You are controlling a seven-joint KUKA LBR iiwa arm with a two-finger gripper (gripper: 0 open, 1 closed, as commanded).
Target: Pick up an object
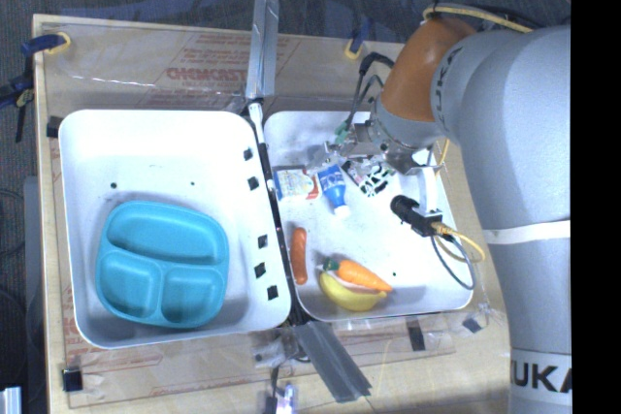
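In the right bin (456, 291) my gripper (351, 150) hangs low over the far middle. Just in front of it lies a blue tube with a white cap (334, 190). A white and red packet (294, 182) lies to the tube's left. A small black-and-white patterned item (374, 177) sits close to the gripper's right. Nearer the front, an orange-red sausage (299, 254) lies along the left wall. A carrot (361, 275) rests on top of a yellow banana (344, 294).
The left bin (146, 141) holds a blue divided plate (163, 261) in its front half. The grey arm with its orange band (419, 73) covers the right bin's far right corner. A metal bar (260, 44) stands behind the wall between the bins.
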